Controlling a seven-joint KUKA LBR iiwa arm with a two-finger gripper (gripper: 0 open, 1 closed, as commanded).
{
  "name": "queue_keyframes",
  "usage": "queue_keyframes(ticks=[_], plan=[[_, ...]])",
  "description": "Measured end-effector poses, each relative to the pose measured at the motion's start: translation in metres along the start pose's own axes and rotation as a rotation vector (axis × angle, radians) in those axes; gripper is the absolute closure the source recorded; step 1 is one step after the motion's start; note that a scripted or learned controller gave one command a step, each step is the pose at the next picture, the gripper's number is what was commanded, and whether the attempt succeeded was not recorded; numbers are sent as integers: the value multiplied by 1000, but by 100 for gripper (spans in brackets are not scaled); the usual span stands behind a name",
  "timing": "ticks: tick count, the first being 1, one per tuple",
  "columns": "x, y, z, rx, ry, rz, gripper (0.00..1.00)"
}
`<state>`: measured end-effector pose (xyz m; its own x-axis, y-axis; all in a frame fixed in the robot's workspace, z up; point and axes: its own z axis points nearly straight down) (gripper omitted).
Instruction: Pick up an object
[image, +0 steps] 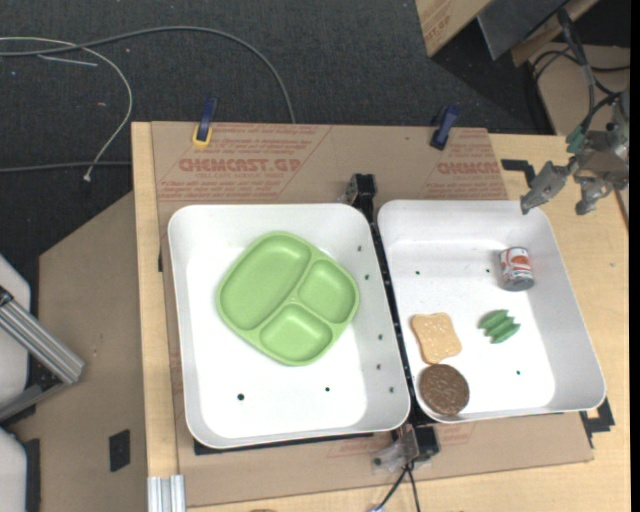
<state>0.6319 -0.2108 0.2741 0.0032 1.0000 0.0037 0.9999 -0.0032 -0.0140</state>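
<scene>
Nearest in the right bin: brown round cookie at the front rim, its lower edge partly cut by the rim. Toast slice touches it just behind. Green pea pod sits apart, to the right. Small can further back, lying on its side, label unreadable. Left bin has the green divided plate. Gripper is beyond the right bin's far right corner, fingers spread, nothing between them; arm mostly cut off by the frame.
</scene>
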Motion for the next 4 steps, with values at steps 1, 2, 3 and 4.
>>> queue_keyframes(ticks=[1,2,3,4], plan=[[1,2,-8,-13,-3,-4,0],[-9,4,42,-12,-3,-4,0],[-6,7,105,-7,-1,-5,0],[-6,10,147,-9,-2,-5,0]])
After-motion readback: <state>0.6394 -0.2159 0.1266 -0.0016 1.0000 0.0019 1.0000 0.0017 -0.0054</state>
